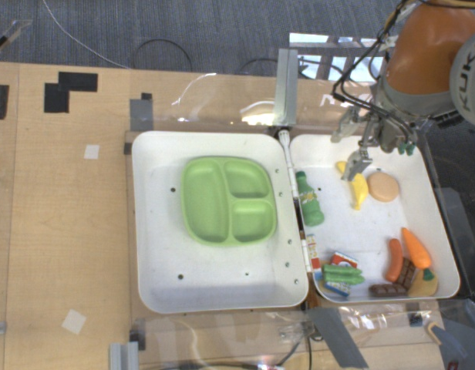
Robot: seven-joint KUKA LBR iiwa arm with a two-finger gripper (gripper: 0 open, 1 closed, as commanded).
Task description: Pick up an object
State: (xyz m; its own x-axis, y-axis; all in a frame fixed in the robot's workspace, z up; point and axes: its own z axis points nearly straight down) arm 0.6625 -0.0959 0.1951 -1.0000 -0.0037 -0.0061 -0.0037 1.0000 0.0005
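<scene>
Banana [359, 190] lies mid-bin, open floor to its left, peach-coloured round [384, 187] touching its right; gripper [356, 164] hangs just above, finger state impossible to tell; carrot [416, 247] well apart.

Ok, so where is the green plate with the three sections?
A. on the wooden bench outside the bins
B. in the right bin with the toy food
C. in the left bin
C: the green divided plate lies flat in the middle of the left bin, while the banana, the carrot and the green bottle are in the right bin.
</scene>
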